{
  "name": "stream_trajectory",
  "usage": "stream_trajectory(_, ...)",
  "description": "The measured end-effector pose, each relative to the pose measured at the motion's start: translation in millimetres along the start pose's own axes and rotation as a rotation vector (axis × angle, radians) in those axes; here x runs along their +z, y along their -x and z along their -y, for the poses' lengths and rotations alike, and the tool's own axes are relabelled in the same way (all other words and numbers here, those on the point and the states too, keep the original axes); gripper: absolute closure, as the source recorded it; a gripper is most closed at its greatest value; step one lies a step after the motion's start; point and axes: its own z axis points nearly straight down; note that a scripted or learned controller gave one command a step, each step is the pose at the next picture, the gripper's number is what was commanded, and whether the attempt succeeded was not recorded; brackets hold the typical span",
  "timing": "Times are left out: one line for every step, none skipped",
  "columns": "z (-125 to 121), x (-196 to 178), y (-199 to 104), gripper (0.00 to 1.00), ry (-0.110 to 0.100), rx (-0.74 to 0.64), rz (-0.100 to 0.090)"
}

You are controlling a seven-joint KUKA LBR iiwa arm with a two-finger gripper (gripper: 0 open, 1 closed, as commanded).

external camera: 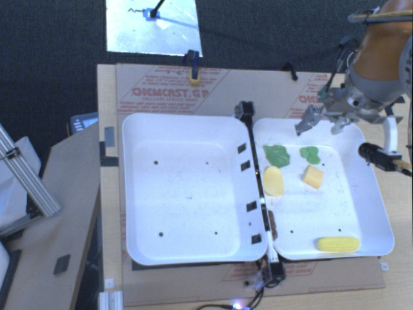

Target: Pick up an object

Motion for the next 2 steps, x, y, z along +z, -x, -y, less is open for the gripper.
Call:
stream_trajectory(62,119,12,0.0,-0.013,0.005,-0.002)
stream_trajectory(84,170,82,0.0,-0.003,0.008,0.001)
